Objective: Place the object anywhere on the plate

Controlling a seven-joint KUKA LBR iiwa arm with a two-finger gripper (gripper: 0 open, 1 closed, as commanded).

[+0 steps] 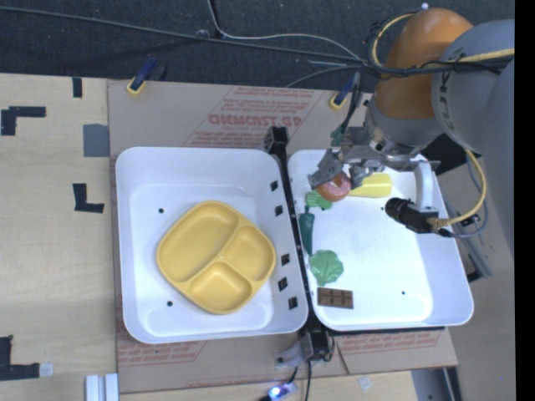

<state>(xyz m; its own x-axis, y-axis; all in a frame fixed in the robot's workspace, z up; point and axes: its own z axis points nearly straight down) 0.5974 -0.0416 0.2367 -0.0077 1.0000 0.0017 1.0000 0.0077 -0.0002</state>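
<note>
Plate [216, 257] alone in left bin [134, 224]; claw [337, 180] over right bin [443, 299], gripping red object [335, 190].

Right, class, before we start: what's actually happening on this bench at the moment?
A grey robot arm with an orange band reaches in from the right, its gripper low over the right bin, right at a reddish round object. Whether it has a grip on it cannot be told. A yellow block, a green leafy piece and a brown chocolate bar also lie in that bin. The yellow divided plate sits in the left bin, with nothing placed on it yet.
</note>
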